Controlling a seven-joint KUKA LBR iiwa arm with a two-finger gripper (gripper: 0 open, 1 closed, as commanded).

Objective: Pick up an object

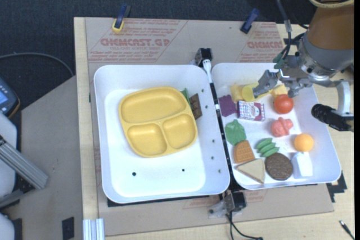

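My gripper point(278, 86) hangs over the back of the right bin point(332, 161), open, with one grey finger point(263, 85) to the left and the other near a red tomato point(283, 103). Nothing is held between the fingers. A yellow piece point(245, 91) lies just below and left of them. Close by are a purple-and-white carton point(251, 111), a purple piece point(226, 105) and a pink-red toy point(281, 126). Nearer the front lie an orange ball point(304, 142), a green leaf point(235, 131), a green pod point(266, 146), a brown cookie point(279, 166) and a sandwich wedge point(253, 171).
The left bin point(112, 171) holds a yellow divided plate point(157, 121), with a small brown and green piece point(194, 105) at its right rim. An orange waffle piece point(243, 151) and a white block point(302, 164) also lie in the right bin. The arm comes in from the upper right.
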